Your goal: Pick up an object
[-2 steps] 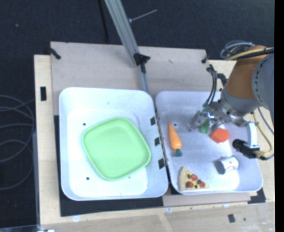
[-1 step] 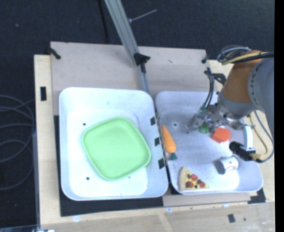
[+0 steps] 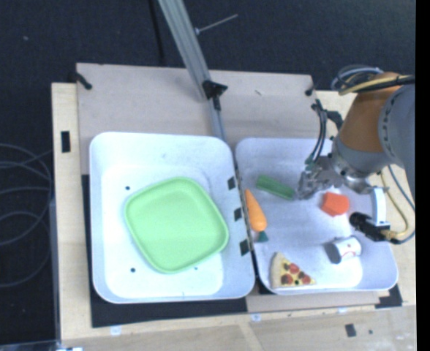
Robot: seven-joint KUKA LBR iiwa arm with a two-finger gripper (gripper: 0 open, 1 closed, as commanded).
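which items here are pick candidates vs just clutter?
Candidates, right bin: green block, carrot, orange cube, pizza slice, white cup. Gripper is beside the green block.
Clutter: green plate in left bin; metal pole.

Two bins, six things in all.
One green plate (image 3: pixel 176 224), one carrot (image 3: pixel 255 210), one green stick (image 3: pixel 275 189), one orange block (image 3: pixel 336 204), one pizza slice (image 3: pixel 289 271), one cup (image 3: pixel 343 250).

two white bins (image 3: pixel 112 152) side by side on a bench (image 3: pixel 273 86), black cables (image 3: pixel 10 189) at left
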